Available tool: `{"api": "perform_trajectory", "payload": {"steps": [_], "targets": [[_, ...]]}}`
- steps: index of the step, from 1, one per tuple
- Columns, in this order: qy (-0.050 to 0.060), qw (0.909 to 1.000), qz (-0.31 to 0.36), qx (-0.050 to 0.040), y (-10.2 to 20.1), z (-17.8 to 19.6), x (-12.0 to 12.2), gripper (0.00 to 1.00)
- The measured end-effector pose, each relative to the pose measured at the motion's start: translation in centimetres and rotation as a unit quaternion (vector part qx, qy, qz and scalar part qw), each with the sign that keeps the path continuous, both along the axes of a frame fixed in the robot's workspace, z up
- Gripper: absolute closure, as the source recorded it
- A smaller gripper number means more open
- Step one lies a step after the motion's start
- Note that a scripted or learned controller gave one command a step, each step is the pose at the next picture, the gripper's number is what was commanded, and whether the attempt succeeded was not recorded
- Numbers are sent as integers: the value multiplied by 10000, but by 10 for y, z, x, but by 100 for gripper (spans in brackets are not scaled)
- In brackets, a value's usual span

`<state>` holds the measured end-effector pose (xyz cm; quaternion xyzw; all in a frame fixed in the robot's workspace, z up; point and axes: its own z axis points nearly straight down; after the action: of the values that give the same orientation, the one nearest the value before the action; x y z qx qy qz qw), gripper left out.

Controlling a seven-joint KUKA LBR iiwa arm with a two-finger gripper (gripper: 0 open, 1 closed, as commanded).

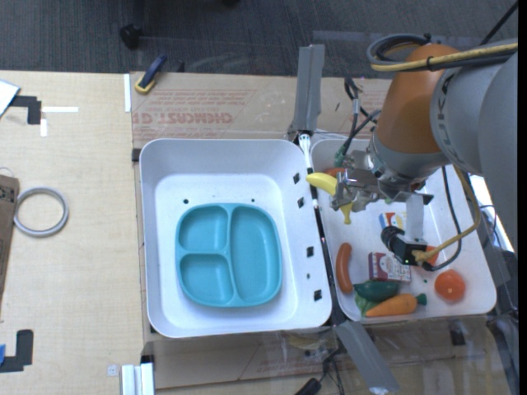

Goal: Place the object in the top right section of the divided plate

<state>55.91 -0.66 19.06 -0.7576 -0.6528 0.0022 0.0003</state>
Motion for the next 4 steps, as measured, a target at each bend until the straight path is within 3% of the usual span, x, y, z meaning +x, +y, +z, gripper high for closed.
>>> {"api": "perform_trajectory", "payload": {"steps": [1, 2, 3, 4], "targets": [[4, 9997, 225, 6, 68, 0, -82, 100], [8, 9973, -733, -7, 132, -28, -75, 100], [0, 9776, -2106, -18, 214, -25, -62, 100], [-83, 9419, -3356, 99, 240, -85, -75, 100]]}}
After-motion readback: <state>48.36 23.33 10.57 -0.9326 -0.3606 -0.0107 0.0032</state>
